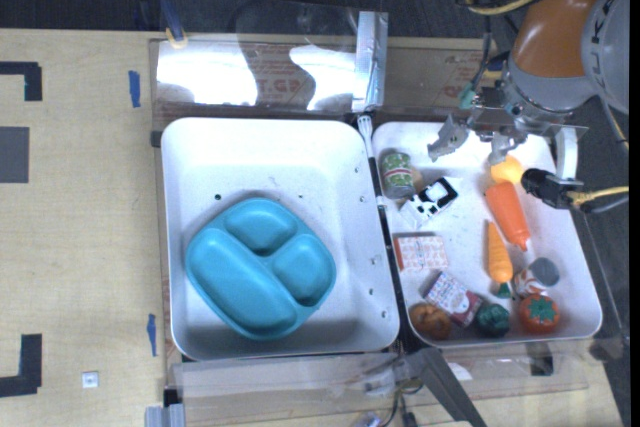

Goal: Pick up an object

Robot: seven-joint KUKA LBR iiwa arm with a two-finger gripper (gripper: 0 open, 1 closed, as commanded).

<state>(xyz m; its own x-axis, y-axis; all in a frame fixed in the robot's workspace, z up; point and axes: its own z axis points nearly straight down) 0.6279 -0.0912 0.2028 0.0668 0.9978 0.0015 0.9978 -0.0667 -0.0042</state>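
Gripper [470, 137] hangs over right bin's [585, 265] far edge, fingers spread, nothing between them; orange carrot [508, 210] near it looks the likely target.

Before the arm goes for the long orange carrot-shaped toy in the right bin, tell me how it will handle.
The carrot toy looks smooth and glossy, so fingers may slip on it. Its rounded, tapering body would probably roll or swivel if nudged rather than slide straight. It looks like hollow plastic, likely light and stiff. The gripper hovers above the bin's far end.

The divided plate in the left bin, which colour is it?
Blue plate, camera view.
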